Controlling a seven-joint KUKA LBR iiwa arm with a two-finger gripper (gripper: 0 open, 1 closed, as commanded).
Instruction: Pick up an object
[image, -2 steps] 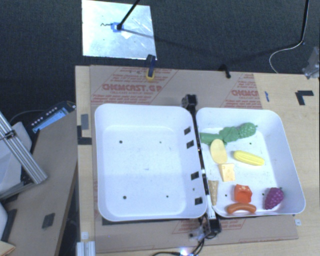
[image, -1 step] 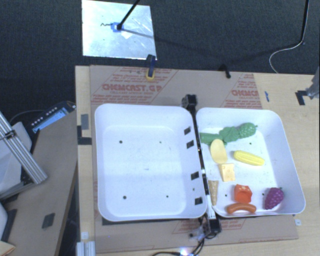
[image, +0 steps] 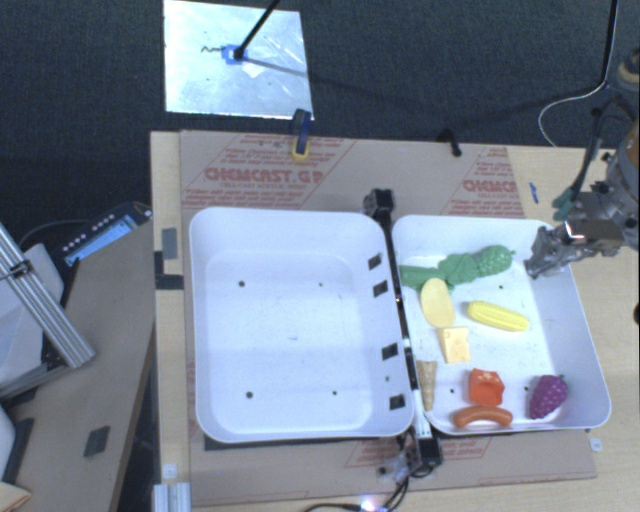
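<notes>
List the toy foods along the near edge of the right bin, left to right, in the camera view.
Ice cream cone → sausage → purple grapes. The red pepper sits directly above the sausage, so I leave it out of the order.

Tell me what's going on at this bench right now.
A grey KUKA arm reaches in from the right, its gripper hovering over the upper right edge of the right-hand white bin. That bin holds toy food: a green leafy vegetable, a yellow corn cob, a pale yellow pear shape, a cheese wedge, a red block, an orange sausage and purple grapes. Nothing is picked up yet.
</notes>
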